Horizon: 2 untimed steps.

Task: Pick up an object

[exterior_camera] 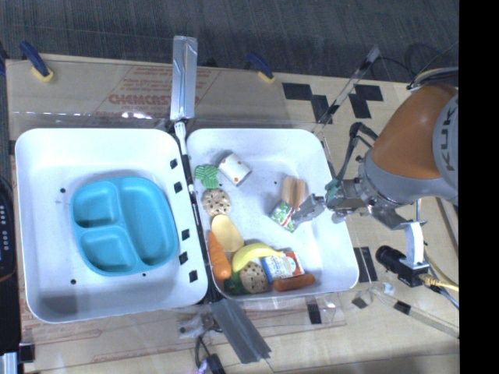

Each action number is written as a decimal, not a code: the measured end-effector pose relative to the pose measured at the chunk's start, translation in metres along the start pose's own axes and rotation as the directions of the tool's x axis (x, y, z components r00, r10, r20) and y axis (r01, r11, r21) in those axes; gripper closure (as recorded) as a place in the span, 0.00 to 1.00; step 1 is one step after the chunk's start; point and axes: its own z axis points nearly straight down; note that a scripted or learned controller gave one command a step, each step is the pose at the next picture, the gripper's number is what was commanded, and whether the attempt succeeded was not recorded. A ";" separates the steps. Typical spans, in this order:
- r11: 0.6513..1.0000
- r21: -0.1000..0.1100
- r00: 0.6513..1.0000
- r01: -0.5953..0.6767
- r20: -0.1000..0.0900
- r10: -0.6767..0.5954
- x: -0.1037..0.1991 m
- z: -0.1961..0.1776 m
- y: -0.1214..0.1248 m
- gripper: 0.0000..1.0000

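We judge the gripper (306, 209), its state we cannot tell, approaches the green packet (282, 213); next, descend precisely.

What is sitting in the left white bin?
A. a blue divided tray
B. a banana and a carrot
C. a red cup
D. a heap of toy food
A: the blue divided tray lies in the left bin, while the banana, the carrot and the other toy food are in the right bin.
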 end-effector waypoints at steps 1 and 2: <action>0.997 0.005 0.997 -0.083 -0.001 0.083 0.040 0.079 0.054 0.00; 0.979 -0.006 0.979 -0.204 0.002 0.204 -0.007 0.127 0.078 0.00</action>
